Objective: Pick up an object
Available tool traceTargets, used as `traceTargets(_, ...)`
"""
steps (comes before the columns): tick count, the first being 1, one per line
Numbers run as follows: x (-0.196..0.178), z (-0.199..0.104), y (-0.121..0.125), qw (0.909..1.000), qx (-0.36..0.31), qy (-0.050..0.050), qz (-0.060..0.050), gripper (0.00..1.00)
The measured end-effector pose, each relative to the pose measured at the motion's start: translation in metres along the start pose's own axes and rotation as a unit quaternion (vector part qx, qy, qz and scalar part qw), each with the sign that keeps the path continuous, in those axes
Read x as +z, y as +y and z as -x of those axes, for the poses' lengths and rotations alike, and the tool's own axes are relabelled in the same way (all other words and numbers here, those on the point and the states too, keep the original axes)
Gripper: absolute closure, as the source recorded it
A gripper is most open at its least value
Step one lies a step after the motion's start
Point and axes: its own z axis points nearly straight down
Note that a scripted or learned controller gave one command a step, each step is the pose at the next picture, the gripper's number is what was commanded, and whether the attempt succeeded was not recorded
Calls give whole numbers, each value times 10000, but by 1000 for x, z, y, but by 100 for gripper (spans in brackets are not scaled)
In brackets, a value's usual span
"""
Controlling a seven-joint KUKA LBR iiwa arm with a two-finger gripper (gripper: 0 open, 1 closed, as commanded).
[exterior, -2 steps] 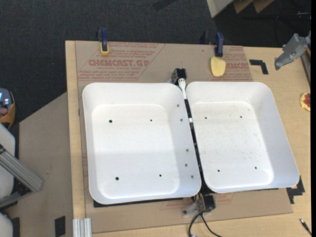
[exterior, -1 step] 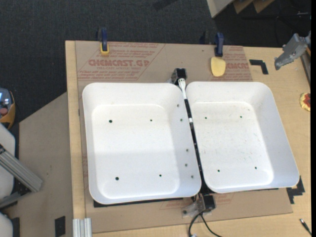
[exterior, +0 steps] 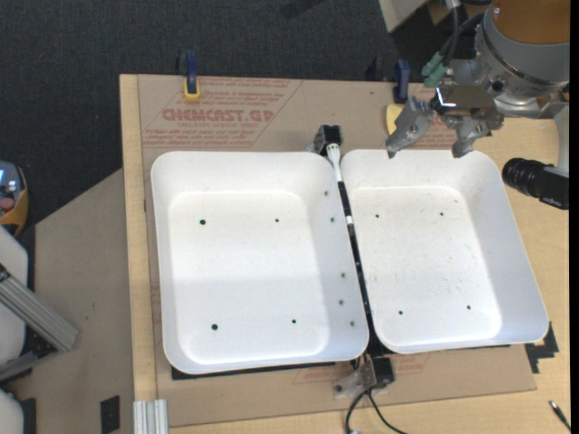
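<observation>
While the grey two-finger gripper [exterior: 436, 141] hangs spread apart above the shallow white right bin [exterior: 520, 269], seemingly bare, we risk closing on nothing.

- On the brown board [exterior: 226, 107] under my two bins I read red print, "CHEMCAST GP", in large letters.
- Smaller red lines run above and below that name on the same board; they are too fine for me to read.
- I can read no other text, number or sign.
</observation>
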Motion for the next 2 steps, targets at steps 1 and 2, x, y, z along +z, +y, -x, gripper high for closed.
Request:
traceTargets(1,-14,5,1,10000,40,-12,51,100)
traceTargets(2,85,-32,40,10000,31,-7,8,100)
